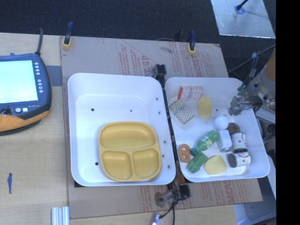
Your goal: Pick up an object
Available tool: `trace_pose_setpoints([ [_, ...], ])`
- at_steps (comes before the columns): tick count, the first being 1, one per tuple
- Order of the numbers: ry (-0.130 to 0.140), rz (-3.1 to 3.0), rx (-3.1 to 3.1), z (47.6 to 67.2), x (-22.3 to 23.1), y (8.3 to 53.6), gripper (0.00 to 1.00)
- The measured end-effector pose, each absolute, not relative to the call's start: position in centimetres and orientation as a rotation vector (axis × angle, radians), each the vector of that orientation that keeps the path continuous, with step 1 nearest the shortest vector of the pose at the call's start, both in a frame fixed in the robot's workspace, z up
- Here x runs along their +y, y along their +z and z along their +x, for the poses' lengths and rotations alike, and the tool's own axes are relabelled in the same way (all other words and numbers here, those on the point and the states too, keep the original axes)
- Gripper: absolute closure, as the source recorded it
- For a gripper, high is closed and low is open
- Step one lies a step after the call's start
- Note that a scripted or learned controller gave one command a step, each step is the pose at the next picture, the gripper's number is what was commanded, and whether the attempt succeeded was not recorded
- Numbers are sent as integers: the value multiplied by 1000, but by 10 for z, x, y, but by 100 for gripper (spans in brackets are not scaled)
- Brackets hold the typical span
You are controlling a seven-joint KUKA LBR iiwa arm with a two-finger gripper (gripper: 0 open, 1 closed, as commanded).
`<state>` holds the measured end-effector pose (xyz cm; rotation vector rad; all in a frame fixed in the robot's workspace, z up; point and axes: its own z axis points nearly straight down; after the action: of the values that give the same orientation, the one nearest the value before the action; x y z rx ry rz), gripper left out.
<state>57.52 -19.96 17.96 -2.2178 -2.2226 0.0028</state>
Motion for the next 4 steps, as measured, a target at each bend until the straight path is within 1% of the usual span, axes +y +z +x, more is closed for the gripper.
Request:
trace_pose_setpoints([
  [1, 3, -2213, -2228, 627, -121, 188, 100],
  [2, 4, -2215, -2226, 627, -122, 188, 0],
  [3, 2, -2219, -2226, 610, -147, 100, 0],
  [4, 5, -2213, -2228, 649, -99, 92, 0],
])
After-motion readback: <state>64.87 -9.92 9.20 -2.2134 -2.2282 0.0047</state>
